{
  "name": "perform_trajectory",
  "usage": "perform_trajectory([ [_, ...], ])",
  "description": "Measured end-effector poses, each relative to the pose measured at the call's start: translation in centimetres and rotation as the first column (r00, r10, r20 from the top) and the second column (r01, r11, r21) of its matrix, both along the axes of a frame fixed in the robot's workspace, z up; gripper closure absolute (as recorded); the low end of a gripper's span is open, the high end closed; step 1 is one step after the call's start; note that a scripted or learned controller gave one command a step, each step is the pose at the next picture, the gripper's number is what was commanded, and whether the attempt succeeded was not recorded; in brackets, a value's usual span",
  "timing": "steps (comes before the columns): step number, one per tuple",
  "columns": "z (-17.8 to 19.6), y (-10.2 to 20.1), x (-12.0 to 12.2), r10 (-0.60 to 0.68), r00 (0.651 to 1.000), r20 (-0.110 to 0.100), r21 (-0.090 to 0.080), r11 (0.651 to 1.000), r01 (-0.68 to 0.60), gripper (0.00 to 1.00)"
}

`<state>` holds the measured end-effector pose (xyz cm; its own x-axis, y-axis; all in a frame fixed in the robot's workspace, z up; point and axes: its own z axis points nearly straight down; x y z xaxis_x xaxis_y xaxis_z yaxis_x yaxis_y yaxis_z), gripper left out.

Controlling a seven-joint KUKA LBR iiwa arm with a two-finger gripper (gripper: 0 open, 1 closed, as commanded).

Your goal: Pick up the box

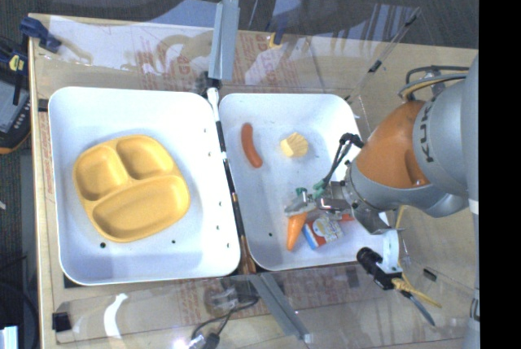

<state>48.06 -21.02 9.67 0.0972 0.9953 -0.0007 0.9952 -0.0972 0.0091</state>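
Observation:
The box [321, 233] is a small red, white and blue carton. It lies near the front edge of the right bin [277, 115], tilted, with an orange carrot [294, 233] touching its left side. My gripper [313, 200] hangs low just behind the box and the carrot's top end. Its body covers the box's far end. The grey arm with its orange band [391, 156] reaches in from the right over the bin's right rim. I see nothing lifted off the bin floor.
A red sausage [251, 145] and a yellow cheese wedge [295, 146] lie further back in the right bin. The left bin [65, 107] holds a yellow divided plate [132, 186]. A raised divider [226, 176] separates the bins.

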Motion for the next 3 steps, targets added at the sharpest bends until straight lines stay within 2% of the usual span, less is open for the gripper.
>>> perform_trajectory([
  [1, 0.0, 0.1, -0.1, 0.038, 0.999, -0.001, -0.002, 0.999, -0.038, 0.00],
  [2, 1.7, 0.2, -0.4, 0.099, 0.995, -0.010, 0.003, 0.995, -0.099, 0.00],
  [3, 0.1, 0.0, -0.2, 0.156, 0.988, -0.007, 0.002, 0.988, -0.156, 0.00],
])
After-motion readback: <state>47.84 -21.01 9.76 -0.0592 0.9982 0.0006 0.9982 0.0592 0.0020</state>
